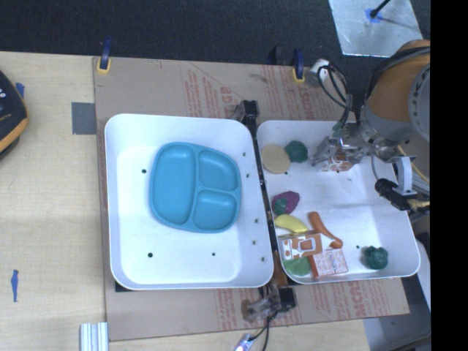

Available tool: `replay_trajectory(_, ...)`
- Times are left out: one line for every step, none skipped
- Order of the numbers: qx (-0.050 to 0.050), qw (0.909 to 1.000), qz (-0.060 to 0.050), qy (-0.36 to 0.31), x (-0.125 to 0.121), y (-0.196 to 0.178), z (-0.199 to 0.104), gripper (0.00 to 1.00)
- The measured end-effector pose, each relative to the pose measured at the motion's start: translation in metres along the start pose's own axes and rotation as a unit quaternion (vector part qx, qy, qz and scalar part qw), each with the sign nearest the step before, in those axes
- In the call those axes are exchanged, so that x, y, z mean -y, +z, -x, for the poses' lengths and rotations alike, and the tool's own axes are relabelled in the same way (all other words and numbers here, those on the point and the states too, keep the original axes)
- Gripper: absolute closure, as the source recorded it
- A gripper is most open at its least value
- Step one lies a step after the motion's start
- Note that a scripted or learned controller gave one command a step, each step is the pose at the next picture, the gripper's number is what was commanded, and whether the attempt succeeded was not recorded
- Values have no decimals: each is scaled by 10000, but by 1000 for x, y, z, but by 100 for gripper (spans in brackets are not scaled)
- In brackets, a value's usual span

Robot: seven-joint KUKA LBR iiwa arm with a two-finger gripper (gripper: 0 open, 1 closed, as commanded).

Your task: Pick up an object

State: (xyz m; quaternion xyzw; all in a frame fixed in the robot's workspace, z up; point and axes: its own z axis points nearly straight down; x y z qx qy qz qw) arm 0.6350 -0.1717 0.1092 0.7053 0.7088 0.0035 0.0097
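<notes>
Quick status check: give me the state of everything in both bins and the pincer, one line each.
blue divided plate: flat in the left bin, nothing in it
tan disc: flat, right bin, far left corner
dark green piece: beside the disc
purple piece: lying by left wall
yellow piece: lying flat
orange carrot: lying slantwise
printed packet: flat, near edge
dark green lump: alone, near right corner
pincer: low over the right bin's far side

I have one camera only, fixed above the bench and looking down at a slant. The far edge of the bench and a dark floor lie at the top of the picture. The view is wide enough to take in both white bins, the left bin and the right bin, whole. The arm comes in from the right side.
</notes>
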Motion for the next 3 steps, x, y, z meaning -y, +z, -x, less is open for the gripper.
replay_trajectory(-105,9999,-7,-32,-24,5,32,0)
replay_trajectory(-67,9999,-79,-8,-23,-14,36,0)
replay_trajectory(-43,9999,-103,9,18,-38,40,0)
